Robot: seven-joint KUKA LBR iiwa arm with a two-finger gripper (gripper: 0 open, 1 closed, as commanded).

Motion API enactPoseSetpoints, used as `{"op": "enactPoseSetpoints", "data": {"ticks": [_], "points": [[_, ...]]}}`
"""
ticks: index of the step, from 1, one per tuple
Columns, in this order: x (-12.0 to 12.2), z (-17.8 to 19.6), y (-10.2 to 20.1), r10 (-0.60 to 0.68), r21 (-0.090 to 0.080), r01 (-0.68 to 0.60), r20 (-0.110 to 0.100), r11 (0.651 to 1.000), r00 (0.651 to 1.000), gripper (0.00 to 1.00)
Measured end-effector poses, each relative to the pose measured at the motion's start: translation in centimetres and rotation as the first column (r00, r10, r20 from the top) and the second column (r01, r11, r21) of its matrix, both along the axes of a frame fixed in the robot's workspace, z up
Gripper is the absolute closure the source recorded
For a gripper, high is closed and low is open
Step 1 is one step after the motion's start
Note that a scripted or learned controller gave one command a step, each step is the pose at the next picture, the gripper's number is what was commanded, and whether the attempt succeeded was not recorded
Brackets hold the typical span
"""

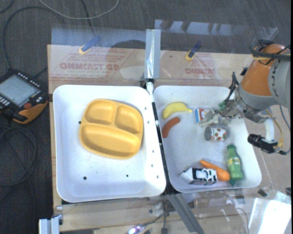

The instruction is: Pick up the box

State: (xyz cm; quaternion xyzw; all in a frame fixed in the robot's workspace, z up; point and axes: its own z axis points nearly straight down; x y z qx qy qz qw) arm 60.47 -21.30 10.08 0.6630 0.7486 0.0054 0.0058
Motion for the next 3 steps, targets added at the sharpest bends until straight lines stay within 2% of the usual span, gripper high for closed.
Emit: {"op": "enactPoseSetpoints", "data": {"ticks": [1, 2, 3], "points": [[5.4, -1.1, 3.1, 0.107, -0.006, -0.107, -0.007, 0.994, 0.994, 0.0], [5.5, -0.1, 3.0, 0.107, -0.012, -0.107, -0.005, 0.994, 0.994, 1.0], [6.4, 11.4, 8.7, -0.011, -0.003, 0.011, -0.015, 1.0, 1.0, 1.0]]}}
